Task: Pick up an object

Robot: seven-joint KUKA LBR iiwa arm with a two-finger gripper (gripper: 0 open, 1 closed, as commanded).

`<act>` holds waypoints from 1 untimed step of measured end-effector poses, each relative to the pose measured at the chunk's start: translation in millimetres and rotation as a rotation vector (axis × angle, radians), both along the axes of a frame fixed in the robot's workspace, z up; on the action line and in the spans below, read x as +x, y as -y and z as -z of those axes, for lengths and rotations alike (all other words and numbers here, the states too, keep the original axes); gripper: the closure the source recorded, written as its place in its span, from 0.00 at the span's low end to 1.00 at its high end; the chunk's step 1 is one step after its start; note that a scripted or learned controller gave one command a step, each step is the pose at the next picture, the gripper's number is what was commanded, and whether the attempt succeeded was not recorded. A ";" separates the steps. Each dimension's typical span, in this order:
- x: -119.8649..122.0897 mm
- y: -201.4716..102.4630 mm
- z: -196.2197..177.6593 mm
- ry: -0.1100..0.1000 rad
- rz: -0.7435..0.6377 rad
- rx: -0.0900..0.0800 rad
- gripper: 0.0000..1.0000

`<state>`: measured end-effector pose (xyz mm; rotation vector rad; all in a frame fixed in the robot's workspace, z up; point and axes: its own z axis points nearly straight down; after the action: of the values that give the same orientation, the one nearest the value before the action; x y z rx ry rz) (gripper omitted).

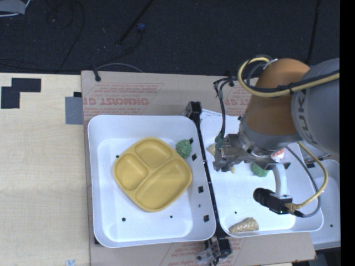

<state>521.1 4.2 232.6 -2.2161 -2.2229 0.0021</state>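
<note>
Reaching into the right bin (310, 226), nothing grasped yet.
We cannot tell the gripper's (224, 160) jaw state; next we must close on one object.

A wooden bench (39, 170) carries a cardboard sheet (138, 96) with two white bins (102, 204) side by side.

We observe the grey arm (310, 110) entering from the right, its orange band (274, 101) rounded toward the camera above the wrist. The gripper (224, 160) hangs low beneath it, pointing down; cables (310, 187) loop off the wrist.
</note>
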 end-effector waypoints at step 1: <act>10.2 -52.9 12.2 -0.001 0.002 -0.001 1.00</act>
<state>531.4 57.0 220.4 -2.2183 -2.2216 0.0042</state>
